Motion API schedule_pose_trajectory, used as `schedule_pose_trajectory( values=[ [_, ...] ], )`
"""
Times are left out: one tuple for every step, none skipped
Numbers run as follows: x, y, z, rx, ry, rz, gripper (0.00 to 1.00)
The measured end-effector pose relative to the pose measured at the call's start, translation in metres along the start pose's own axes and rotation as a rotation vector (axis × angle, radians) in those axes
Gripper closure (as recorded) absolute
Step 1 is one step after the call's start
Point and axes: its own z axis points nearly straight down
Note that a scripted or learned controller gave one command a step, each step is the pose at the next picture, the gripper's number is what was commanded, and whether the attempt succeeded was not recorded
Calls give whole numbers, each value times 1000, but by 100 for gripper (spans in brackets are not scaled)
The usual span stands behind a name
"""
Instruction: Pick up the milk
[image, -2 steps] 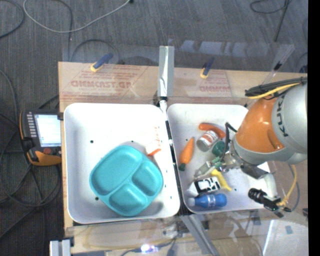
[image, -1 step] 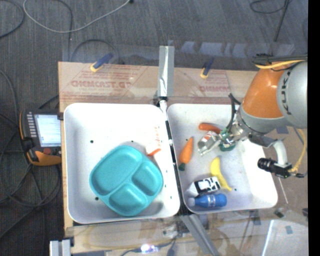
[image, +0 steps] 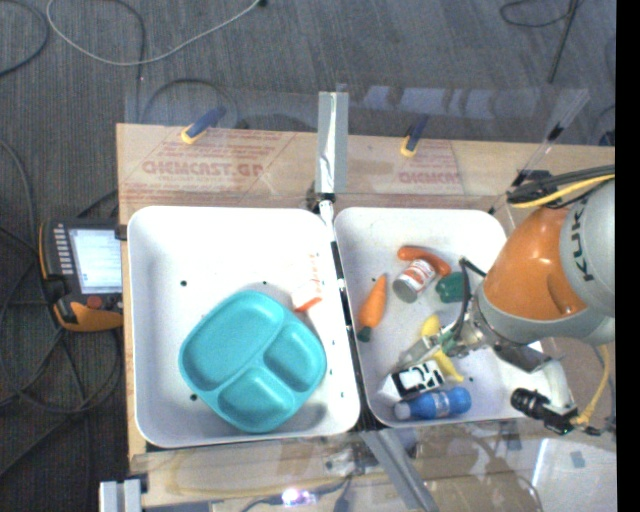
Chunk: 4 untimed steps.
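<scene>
The milk (image: 417, 379) is a small black-and-white carton lying near the front of the right bin (image: 490, 228). My gripper (image: 422, 352) hangs just above and behind the carton, low over the bin, reaching in from the right under the orange wrist band (image: 530, 265). Nothing shows as lifted; the carton rests on the bin floor. A yellow item (image: 433, 329) lies right beside the gripper and is partly covered by it.
A blue bottle (image: 436, 404) lies just in front of the milk. A carrot (image: 373, 303), a red-and-white can (image: 415, 277), an orange sausage (image: 421, 254) and a green item (image: 452, 288) sit further back. The left bin (image: 170, 250) holds a teal divided plate (image: 254, 361).
</scene>
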Motion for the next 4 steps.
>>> schedule_pose_trajectory(
  values=[
    [26,41,-65,20,6,113,0],
    [-31,99,-103,20,2,261,0],
    [-54,96,-273,18,2,111,0],
    [-43,35,-121,20,6,114,0]
  ],
)
